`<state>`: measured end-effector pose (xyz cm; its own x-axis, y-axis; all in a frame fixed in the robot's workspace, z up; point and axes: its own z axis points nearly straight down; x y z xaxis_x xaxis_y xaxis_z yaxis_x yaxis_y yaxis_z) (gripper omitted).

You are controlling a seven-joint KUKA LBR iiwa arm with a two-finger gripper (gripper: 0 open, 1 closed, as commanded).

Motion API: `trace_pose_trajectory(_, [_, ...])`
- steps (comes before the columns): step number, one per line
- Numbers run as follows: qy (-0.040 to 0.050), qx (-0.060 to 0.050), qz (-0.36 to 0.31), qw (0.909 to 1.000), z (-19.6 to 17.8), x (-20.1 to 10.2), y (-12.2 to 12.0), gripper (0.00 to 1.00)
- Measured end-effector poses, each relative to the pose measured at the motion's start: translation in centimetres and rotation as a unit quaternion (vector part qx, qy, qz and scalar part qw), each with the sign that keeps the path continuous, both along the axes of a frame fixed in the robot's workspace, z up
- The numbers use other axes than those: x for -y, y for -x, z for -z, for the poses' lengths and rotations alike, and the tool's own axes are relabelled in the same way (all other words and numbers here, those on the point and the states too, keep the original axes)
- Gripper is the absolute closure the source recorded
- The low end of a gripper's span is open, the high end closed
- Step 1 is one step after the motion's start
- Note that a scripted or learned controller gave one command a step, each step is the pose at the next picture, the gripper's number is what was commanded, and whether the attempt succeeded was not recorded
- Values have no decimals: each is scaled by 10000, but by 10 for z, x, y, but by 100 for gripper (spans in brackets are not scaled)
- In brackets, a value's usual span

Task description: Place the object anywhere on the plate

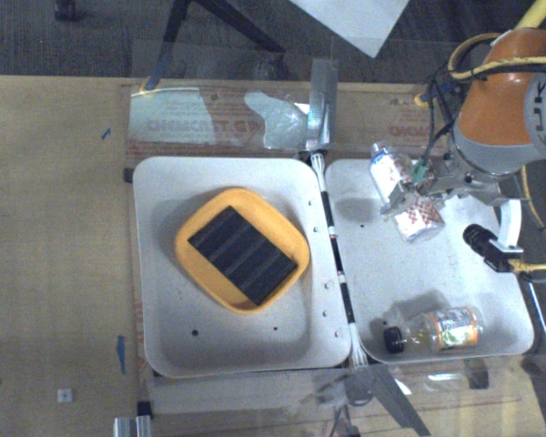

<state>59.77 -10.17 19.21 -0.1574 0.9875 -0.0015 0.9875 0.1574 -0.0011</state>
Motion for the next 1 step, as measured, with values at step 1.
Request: trace_pose_trajectory(1, [-9,-4,-1079,9942,8,-69,-12,100])
